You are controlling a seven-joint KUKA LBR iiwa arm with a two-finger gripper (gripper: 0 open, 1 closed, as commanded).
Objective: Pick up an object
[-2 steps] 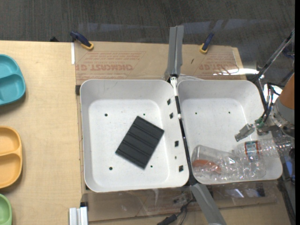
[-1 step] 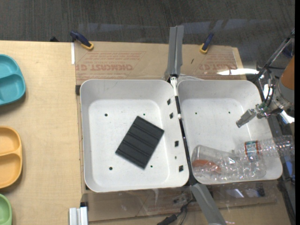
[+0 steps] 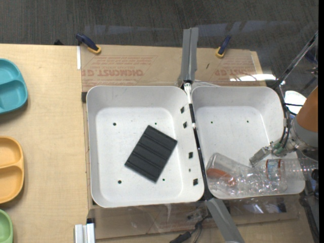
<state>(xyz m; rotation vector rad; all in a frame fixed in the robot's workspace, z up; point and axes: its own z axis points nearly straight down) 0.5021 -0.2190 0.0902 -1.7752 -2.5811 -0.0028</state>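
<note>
**End effector low over bag, right bin**

Camera view: black pad (image 3: pixel 151 153) lies flat in left bin (image 3: pixel 101 105), long axis diagonal, well apart from arm. Clear bag (image 3: pixel 238 178) sits along near wall of right bin (image 3: pixel 238 100), long axis left-right. End effector (image 3: pixel 272 153) is at bag's right end; bag stretches left from it. Grip state: cannot tell.
</note>
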